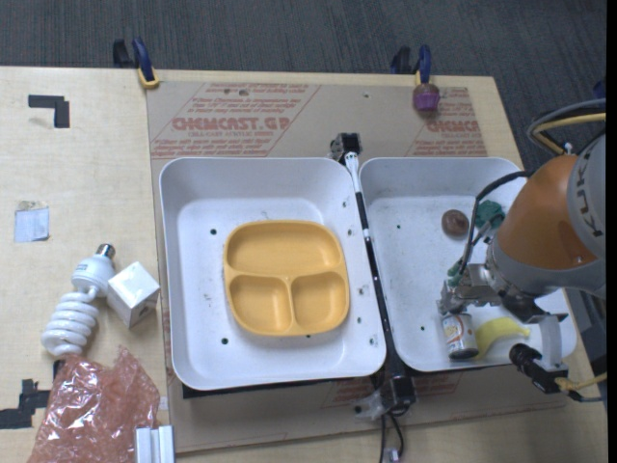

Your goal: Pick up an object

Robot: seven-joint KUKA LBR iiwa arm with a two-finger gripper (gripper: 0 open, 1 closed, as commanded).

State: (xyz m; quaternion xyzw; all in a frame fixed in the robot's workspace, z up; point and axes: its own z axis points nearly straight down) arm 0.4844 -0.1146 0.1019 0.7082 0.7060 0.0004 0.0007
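Far left on the bench, a spiral light bulb (75, 309) lies beside a small white box (133, 293), with crinkled pink plastic wrap (92, 408) below them; no writing legible there; moving right, the brown sheet (241, 114) under the bins carries red print that reads roughly "CHEMCAST GP", repeated at its right end; next, the left bin (193, 355) cradles a yellow divided tray (286, 276); now the right bin (405, 258), and here's the action; the gripper (461, 302) sits low near the bin's front right part, and directly below it, just beside the tip, a small can (459, 336) stands roughly upright, its label too small to read; a yellow banana-like piece (501, 332) lies just right of the can, long axis running across the bin; a brown round object (455, 222) rests well apart, toward the back; whether the jaws stand apart or together, I cannot tell; I'd say the can is the nearest target; the arm's orange band (545, 215) shows partial dark lettering, cut off.
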